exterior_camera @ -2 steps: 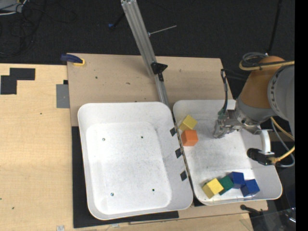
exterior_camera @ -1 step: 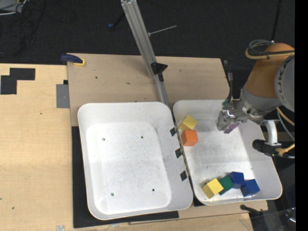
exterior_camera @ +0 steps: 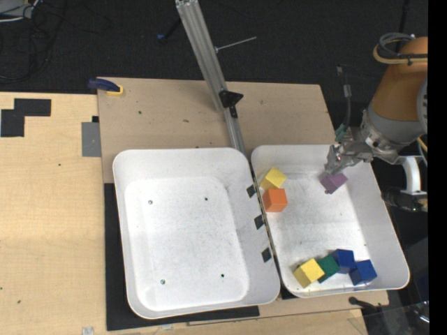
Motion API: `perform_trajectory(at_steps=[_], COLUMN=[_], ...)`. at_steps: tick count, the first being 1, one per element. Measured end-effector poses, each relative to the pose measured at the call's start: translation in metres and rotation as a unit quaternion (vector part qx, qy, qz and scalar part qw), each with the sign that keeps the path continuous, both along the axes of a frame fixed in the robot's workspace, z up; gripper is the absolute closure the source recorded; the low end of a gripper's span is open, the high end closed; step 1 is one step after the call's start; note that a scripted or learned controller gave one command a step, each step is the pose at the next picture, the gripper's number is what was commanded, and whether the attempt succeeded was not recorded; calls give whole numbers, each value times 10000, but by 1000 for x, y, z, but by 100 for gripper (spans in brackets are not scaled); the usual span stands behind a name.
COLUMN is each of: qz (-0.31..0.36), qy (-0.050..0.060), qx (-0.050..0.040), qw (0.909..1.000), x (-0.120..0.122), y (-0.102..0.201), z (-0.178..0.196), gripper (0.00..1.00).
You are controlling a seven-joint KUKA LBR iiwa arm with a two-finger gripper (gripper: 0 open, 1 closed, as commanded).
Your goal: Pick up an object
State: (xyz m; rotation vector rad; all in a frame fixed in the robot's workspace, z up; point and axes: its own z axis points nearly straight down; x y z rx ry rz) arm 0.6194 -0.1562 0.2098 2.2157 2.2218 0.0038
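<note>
**Purple block at the fingertips**

In the right bin [exterior_camera: 391, 239], the gripper [exterior_camera: 338, 165] hangs at two o'clock, fingers seemingly clamped on the tilted purple block [exterior_camera: 334, 181]. Judged step: lifting. Next: rise straight without dropping it.

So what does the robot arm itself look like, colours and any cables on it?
The arm is a rounded orange segment over a grey wrist section, ending in a small grey metal pincer. A pale cable loops above the orange part at the top right. No markings are legible.
</note>
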Motion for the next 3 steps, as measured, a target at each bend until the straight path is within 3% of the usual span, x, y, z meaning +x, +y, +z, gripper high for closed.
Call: perform_trajectory(at_steps=[1, 3], qz=[1, 5], qy=[6, 45], qx=[1, 19], qw=[10000, 10000], x=[0, -35], y=[0, 94], z=[43, 44], gripper=[100, 100])
